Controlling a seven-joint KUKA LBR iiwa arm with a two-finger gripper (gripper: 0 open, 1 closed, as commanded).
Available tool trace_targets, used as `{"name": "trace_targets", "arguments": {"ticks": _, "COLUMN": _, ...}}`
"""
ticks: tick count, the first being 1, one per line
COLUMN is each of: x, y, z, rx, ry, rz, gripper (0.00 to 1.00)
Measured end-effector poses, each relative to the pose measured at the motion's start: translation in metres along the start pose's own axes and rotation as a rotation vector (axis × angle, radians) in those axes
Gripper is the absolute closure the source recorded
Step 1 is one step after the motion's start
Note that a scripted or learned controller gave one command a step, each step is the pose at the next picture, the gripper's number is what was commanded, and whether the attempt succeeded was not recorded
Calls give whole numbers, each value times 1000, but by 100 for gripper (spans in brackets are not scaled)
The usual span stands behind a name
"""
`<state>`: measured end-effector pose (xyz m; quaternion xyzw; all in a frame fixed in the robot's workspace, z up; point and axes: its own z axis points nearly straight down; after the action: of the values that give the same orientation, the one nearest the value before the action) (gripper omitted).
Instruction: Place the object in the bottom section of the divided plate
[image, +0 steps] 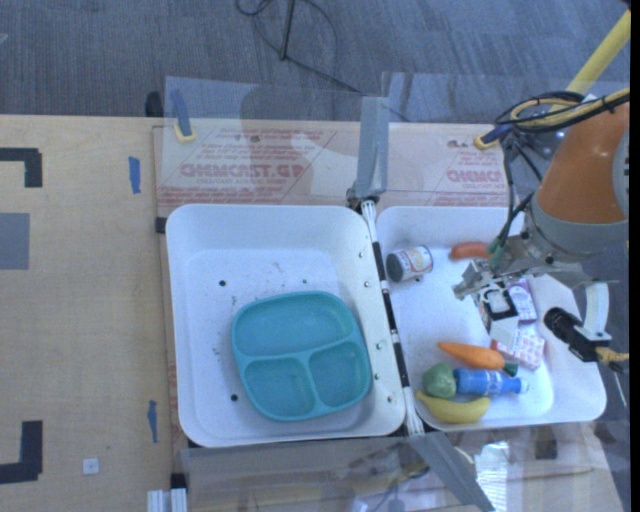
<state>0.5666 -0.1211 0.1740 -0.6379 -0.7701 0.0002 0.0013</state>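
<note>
The divided plate (300, 354) lies in the left bin (200, 240), toward its 5 o'clock corner, with bare floor at 12 and 9 o'clock. In the right bin (580, 395), the gripper (478, 281) hovers above a carrot (471, 353), bottle (488, 383) and banana (455, 408); jaw state cannot be determined.

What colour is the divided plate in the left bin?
The divided plate is teal, as the camera view shows.
</note>
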Motion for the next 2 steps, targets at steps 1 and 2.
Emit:
{"name": "trace_targets", "arguments": {"ticks": 1, "x": 71, "y": 40, "z": -8, "rx": -1, "ry": -2, "rz": 26, "gripper": 100}}
{"name": "trace_targets", "arguments": {"ticks": 2, "x": 146, "y": 27, "z": -8, "rx": 3, "ry": -1, "rz": -46, "gripper": 100}}
